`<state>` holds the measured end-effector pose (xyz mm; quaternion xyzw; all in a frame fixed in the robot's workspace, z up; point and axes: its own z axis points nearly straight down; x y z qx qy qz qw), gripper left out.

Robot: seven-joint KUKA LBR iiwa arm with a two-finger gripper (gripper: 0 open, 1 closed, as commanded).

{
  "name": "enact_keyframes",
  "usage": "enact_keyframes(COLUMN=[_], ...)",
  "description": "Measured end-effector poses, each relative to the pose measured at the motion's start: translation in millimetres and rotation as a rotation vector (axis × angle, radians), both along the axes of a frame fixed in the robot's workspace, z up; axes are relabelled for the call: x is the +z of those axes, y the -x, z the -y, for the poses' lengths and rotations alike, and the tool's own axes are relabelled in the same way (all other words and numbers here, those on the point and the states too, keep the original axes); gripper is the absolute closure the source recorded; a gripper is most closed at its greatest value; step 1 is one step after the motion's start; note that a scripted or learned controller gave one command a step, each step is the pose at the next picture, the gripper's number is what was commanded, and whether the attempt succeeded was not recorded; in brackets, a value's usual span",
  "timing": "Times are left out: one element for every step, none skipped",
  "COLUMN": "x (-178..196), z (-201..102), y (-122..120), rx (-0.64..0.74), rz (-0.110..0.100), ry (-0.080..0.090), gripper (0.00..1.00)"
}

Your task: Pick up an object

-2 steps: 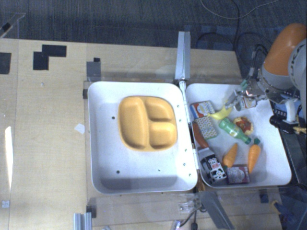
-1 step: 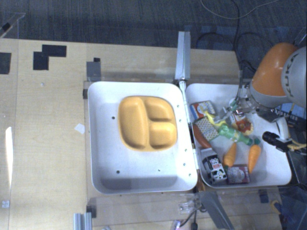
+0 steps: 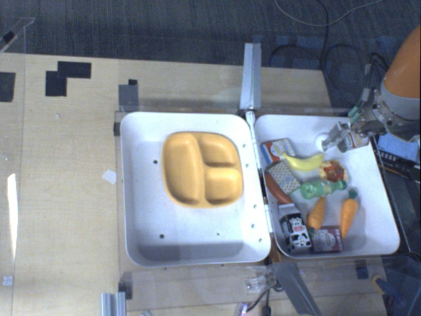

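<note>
The right bin (image 3: 385, 196) holds several small toys: a yellow banana (image 3: 304, 162), a green figure (image 3: 318, 189), two orange carrots (image 3: 348, 214) (image 3: 316, 212), a red sausage (image 3: 277, 187), a grey patterned block (image 3: 282, 174), a black and white toy (image 3: 295, 230) and a pinkish packet (image 3: 326, 240). My gripper (image 3: 343, 137) hangs over the bin's far right corner, above and right of the banana. Nothing shows between its fingers.
The left bin (image 3: 141, 196) holds a yellow divided tray (image 3: 201, 168). A metal divider post (image 3: 250, 78) stands between the bins at the back. Cables (image 3: 316, 12) lie on the dark floor behind the bench. Black marks (image 3: 66, 76) sit on the bench at far left.
</note>
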<state>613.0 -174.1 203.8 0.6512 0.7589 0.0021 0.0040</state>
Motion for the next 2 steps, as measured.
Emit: enact_keyframes(x=[-85.3,-74.3], z=[-37.0,-63.0], y=[56.2,34.3], rx=[-0.044,-0.14], rz=[-0.005,-0.003], ry=[-0.002,-0.003], gripper=[0.0,0.0])
